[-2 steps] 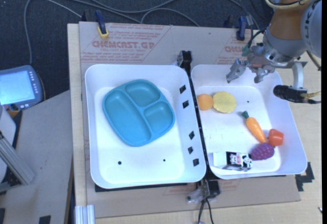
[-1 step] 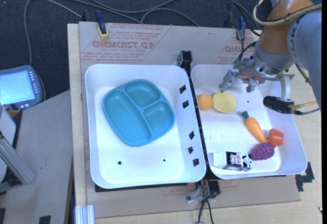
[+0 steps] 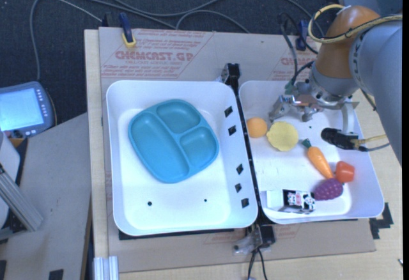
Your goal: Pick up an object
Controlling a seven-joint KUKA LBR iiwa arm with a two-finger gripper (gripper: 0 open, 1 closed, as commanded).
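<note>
The gripper (image 3: 295, 108) is hanging low over the back part of the right bin (image 3: 365, 208), and its fingers (image 3: 280, 110) are standing spread apart with nothing between them. A yellow round piece (image 3: 282, 136) is lying just in front of the gripper, and a small orange ball (image 3: 256, 128) is sitting just beside that piece, toward the divider between the bins. A toy carrot (image 3: 319, 161) is lying farther front from the gripper, with a red-orange piece (image 3: 344, 171) and a purple grape bunch (image 3: 328, 190) just past it. A small black-and-white carton (image 3: 291, 200) is lying against the right bin's front wall. The grey arm with its orange band (image 3: 342, 42) is reaching in from behind the gripper. The left bin (image 3: 128, 208) is holding a blue divided plate (image 3: 173, 140), well apart from the gripper. Both bins are resting on the desk (image 3: 160, 55).
</note>
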